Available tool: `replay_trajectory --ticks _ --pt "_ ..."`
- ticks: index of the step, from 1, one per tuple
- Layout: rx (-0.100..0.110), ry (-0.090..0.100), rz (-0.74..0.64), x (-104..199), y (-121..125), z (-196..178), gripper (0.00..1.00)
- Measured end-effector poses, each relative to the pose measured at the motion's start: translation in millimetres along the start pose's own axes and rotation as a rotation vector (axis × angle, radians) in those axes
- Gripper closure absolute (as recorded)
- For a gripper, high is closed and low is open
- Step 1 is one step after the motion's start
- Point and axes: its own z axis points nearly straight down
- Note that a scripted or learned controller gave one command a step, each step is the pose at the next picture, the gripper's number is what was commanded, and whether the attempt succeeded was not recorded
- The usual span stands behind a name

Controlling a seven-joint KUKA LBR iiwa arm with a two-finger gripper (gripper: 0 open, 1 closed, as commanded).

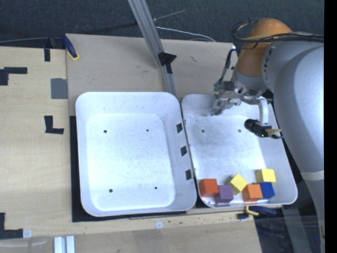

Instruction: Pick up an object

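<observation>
Small coloured blocks lie along the near edge of the right bin (231, 141): an orange block (208, 186), a purple block (225, 193), a yellow block (238, 182), a second orange block (253, 192), a blue block (266, 190) and another yellow block (265, 175). My gripper (218, 108) hangs over the far left corner of that bin, well away from the blocks. Nothing shows between its fingers.
The left bin (129, 152) sits beside the right one. A slanted metal rail (149, 33) crosses the bench behind the bins. The grey arm with its orange band (263, 41) fills the right side. Black tape marks lie on the bench at left.
</observation>
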Motion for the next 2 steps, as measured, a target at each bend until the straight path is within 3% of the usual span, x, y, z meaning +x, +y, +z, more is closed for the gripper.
replay_trajectory --ticks 2 --pt "0.003 -0.003 -0.004 1.1 -0.2 -19.0 1.00"
